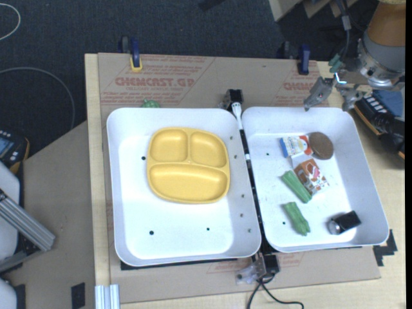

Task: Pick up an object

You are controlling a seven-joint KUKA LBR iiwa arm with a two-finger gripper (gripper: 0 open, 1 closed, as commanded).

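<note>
Hovering above the far rim of the right bin (pixel 370 172), the gripper (pixel 331 87) sits at the top right of the camera view, below the orange band of the arm (pixel 386 24). Whether it is spread or closed I cannot tell; the tips read as a grey tangle against the board, and nothing is visible between them.

Outward from the gripper, all candidates lie toward the near edge and a little left:
- brown round disc (pixel 321 145), nearest, close under the gripper, touching or just overlapping the small carton (pixel 295 146) to its left
- red-and-white packet (pixel 311 175), just nearer than the carton, lying at a slant
- upper green piece (pixel 297 187), against the packet's left edge, long axis running from far-left to near-right
- lower green piece (pixel 297 217), on its own, long axis similar, well apart from the walls
- black and silver object (pixel 344 223), nearest the bin's front corner, farthest from the gripper (too small to identify)

Judgement: the move turns on a descent toward the near side. The disc is the shortest reach but crowded; the lower green piece is freer, and closing across its short width would suit it.

Left bin (pixel 122 192) holds a yellow divided plate (pixel 188 165), well apart from the gripper.
</note>
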